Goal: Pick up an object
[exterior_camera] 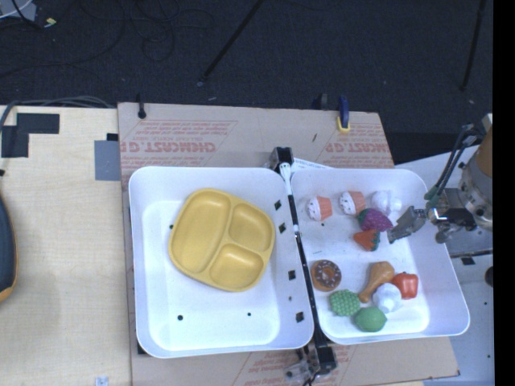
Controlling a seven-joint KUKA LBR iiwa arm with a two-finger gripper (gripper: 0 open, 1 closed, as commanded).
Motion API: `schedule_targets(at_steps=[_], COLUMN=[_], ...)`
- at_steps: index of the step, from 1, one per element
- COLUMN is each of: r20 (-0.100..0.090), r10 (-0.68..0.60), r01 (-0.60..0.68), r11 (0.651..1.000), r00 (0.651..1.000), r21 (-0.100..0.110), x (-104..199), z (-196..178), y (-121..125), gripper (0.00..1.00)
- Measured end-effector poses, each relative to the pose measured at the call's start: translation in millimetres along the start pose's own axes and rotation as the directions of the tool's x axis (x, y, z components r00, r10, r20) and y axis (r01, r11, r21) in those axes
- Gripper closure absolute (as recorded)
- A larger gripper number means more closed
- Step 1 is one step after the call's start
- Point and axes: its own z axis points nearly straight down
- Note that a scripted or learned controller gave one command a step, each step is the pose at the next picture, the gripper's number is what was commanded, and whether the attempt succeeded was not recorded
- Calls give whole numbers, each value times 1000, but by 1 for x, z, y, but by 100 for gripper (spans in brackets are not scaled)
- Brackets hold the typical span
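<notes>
Bins: two shallow white plastic bins side by side at frame centre; left bin [153,215], right bin [447,312].
Left bin contents: one yellow three-compartment plastic plate [222,238], tilted, its long axis running upper left to lower right.
Right bin contents: about ten small toy foods.
Drumstick: one tan toy chicken drumstick [376,278], lower middle of the right bin, long axis slanting, thick end upper right, narrow end lower left.
Round pieces: one brown chocolate doughnut [326,275]; two green pieces, a bumpy one [345,302] and a smooth one [370,319].
Others: one red pepper [406,285]; one purple piece [376,219]; one orange cupcake [320,208].
Gripper: grey two-finger gripper [405,223] at the right bin's upper right, pointing left, just beside the purple piece; whether it is open or closed cannot be told.
</notes>
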Motion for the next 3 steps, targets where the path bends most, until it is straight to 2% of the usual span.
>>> schedule_targets(at_steps=[1,2,3], r20=[-1,-2,0], r10=[1,-2,-3], r01=[-1,2,3], r11=[1000,1000,1000], r00=[1000,1000,1000], r21=[1,8,0], x=[-1,-19,34], z=[-10,118,196], y=[0,58,62], gripper=[100,100,100])
